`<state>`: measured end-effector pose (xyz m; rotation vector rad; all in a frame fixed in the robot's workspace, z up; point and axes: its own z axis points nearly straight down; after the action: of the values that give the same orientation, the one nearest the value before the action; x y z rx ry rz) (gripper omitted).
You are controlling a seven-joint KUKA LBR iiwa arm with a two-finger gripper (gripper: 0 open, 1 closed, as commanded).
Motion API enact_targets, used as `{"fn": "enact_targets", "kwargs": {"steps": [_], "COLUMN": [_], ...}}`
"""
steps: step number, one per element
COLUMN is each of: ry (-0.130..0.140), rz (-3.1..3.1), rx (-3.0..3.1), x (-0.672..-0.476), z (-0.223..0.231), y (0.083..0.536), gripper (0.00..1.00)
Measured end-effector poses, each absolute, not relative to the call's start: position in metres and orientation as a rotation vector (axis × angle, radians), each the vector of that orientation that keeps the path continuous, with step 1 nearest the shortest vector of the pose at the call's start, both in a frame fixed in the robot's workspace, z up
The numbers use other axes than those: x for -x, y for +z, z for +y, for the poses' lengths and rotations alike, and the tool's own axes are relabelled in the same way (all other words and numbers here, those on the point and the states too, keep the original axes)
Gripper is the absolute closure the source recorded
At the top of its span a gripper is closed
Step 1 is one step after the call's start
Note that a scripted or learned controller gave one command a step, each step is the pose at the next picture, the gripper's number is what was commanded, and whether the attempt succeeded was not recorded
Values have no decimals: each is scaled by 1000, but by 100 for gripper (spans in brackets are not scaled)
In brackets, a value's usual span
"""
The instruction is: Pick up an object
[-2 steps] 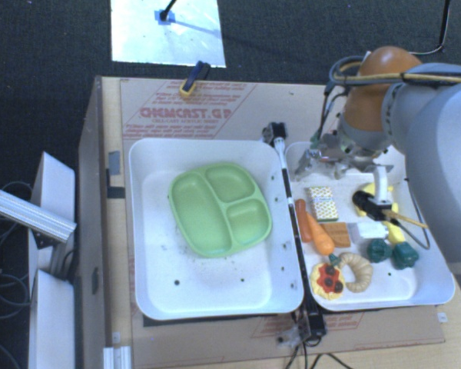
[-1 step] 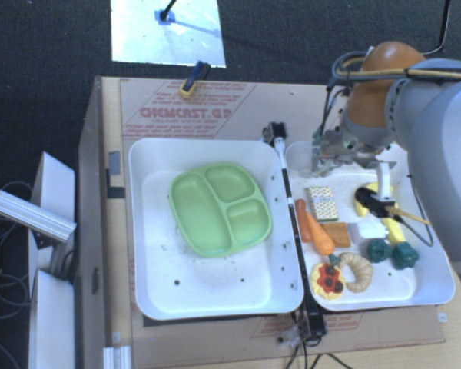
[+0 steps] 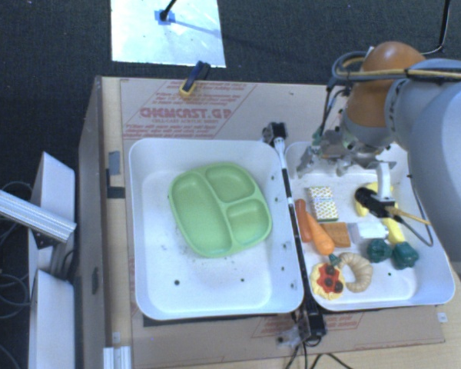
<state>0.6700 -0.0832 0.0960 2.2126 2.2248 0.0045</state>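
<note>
Carrot (image 3: pixel 316 235) lies at 9 o'clock in the right bin (image 3: pixel 422 281), near its wall, w/ a cracker (image 3: pixel 338 234) just beside it at 3 and a checked block (image 3: pixel 323 203) at 12. Prob. hollow plastic: light, stiff, slick, tapered, so you'd best clamp across its thick mid. Gripper (image 3: pixel 324 157) hovers at the bin's 11; can't tell if it's apart or together.

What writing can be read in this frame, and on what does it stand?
"CHEMCAST GP": large red letters on the brown paper-faced board behind the left shallow white bin.
Smaller red lines around it, same board: too blurred to read.
Faint red print on the board's front strip: too blurred.
Green divided plastic plate: no text.
</note>
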Motion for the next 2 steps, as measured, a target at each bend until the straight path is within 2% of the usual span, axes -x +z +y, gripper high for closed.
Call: {"fn": "enact_targets", "kwargs": {"steps": [1, 2], "ry": [1, 4], "rz": [2224, 2225], "rx": [-2216, -2212], "x": [-669, -670], "z": [-83, -83], "y": [85, 96], "gripper": [0, 100]}}
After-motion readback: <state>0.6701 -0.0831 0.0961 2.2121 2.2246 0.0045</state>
